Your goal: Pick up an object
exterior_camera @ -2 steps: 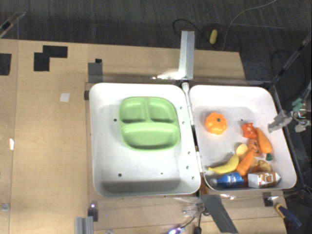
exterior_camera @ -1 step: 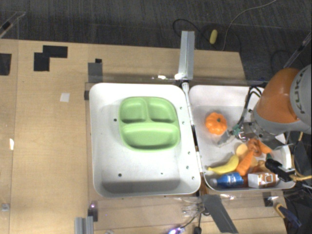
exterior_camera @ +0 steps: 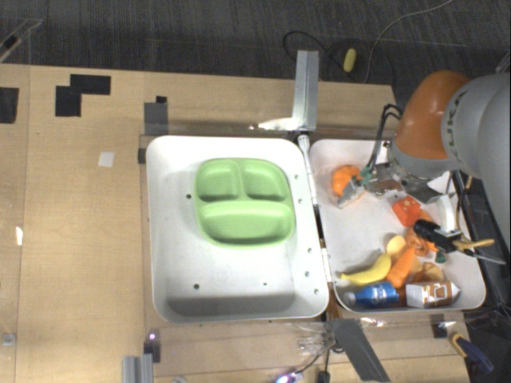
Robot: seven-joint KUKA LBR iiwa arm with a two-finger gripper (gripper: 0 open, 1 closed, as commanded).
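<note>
Two bins: side by side on the bench, the left bin (exterior_camera: 160, 214) bearing a green divided plate (exterior_camera: 243, 200), the right bin (exterior_camera: 343, 238) bearing the loose objects.
Green plate: lies flat near the middle of the left bin, two small compartments toward the far side, one long one nearer.
Orange object (exterior_camera: 345, 178): rounded, at the far left of the right bin; no clear long axis.
Gripper (exterior_camera: 351, 193): low in the right bin, tips touching or just beside the orange object; whether it is spread or closed cannot be told.
Banana (exterior_camera: 369, 271): long axis slants from near-left up to the right.
Blue bottle (exterior_camera: 375, 296): lies lengthwise along the near wall.
Progress: nothing looks lifted; grasp and raise apparently remain.
</note>
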